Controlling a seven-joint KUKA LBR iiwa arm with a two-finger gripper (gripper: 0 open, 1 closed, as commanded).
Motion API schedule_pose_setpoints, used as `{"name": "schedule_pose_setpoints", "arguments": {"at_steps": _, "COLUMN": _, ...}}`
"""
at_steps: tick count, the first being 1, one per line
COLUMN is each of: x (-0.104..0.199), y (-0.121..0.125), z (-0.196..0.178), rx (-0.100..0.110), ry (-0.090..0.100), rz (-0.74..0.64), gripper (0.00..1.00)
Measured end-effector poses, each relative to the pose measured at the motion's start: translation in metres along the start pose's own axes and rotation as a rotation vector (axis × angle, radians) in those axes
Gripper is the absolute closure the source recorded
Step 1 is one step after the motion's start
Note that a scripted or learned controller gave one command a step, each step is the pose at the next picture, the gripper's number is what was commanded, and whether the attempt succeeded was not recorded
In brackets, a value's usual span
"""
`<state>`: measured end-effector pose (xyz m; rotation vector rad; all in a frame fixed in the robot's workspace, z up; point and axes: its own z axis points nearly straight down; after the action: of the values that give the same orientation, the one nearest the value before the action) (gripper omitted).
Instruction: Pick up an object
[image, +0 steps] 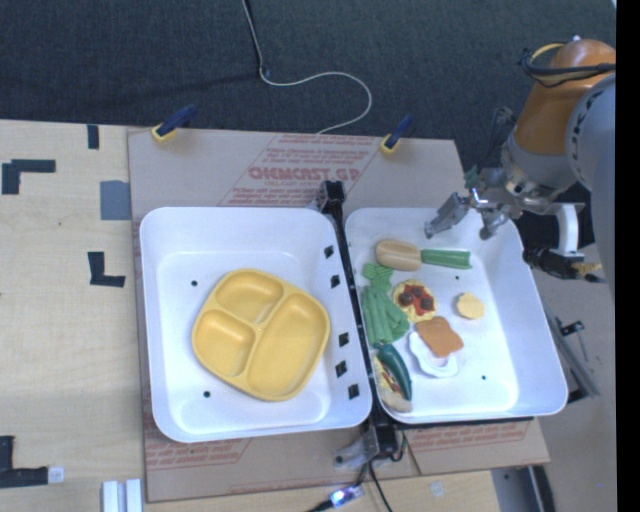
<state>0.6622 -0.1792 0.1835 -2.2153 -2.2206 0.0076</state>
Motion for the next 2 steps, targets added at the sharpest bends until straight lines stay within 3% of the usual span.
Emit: {"name": "schedule_pose_setpoints", "arguments": {"at_steps": 2, "x": -0.002, "y": 0.003, "z": 0.097, "rx": -0.007, "ry": -0.003, "rz": -0.001, "gripper": 0.00}}
